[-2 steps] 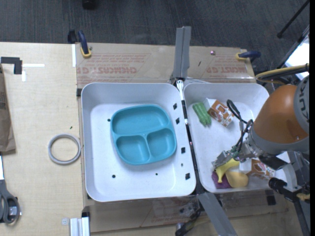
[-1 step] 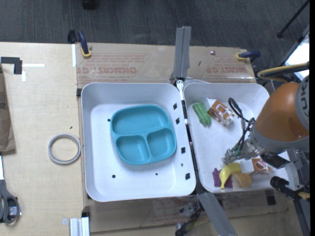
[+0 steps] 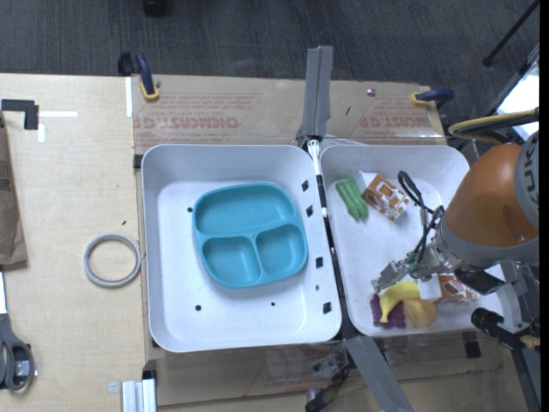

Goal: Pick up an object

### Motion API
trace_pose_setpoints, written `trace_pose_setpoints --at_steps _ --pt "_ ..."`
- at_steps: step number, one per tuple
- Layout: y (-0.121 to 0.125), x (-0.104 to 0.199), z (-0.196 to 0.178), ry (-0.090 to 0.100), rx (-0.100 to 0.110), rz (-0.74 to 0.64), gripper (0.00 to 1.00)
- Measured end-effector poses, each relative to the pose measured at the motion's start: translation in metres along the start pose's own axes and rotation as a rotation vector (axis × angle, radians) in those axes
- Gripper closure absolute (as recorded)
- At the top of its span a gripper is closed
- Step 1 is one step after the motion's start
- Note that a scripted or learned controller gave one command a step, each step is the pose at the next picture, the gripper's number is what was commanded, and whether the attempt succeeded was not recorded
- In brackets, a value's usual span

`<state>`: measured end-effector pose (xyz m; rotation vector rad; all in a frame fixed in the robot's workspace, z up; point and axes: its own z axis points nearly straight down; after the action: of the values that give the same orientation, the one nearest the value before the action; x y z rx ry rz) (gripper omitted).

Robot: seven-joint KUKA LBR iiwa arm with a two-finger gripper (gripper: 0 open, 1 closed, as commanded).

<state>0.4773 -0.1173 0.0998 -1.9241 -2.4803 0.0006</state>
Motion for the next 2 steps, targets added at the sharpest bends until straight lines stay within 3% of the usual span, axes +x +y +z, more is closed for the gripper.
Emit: trace_pose_setpoints --at_steps 1,2 --pt "0.046 -0.022 0.008 -0.003 -0.002 -0.276 0.00" --pt "0.089 -0.044 0.008 -0.003 -0.002 -0.036 0.00"
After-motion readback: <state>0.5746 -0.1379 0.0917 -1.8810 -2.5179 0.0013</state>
